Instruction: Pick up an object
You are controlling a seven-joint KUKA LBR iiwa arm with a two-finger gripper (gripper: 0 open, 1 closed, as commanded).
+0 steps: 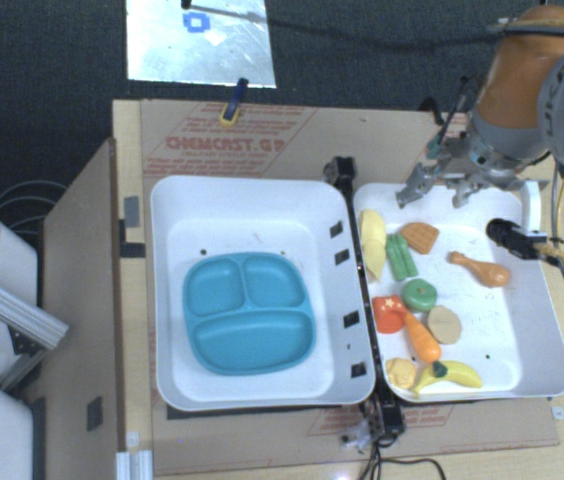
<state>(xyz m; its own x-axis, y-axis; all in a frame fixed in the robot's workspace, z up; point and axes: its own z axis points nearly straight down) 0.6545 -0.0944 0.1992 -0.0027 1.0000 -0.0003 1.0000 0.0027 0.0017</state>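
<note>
My gripper (431, 197) hangs over the back of the right bin (547, 343), open, with nothing between its fingers. Just below it lie a tan-orange bread piece (420, 236), a pale yellow corn cob (372, 243) and a green pod (400, 258). A brown drumstick (480, 268) lies to the right of them. Nearer the front sit a green round fruit (419, 294), a red tomato (389, 313), an orange carrot (422, 340), a tan disc (444, 325) and a yellow banana (454, 374).
The left bin (177, 208) holds a blue divided plate (250, 311). A dark ridge (354, 268) separates the two bins. A shiny sheet (200, 28) lies on the floor behind the bench.
</note>
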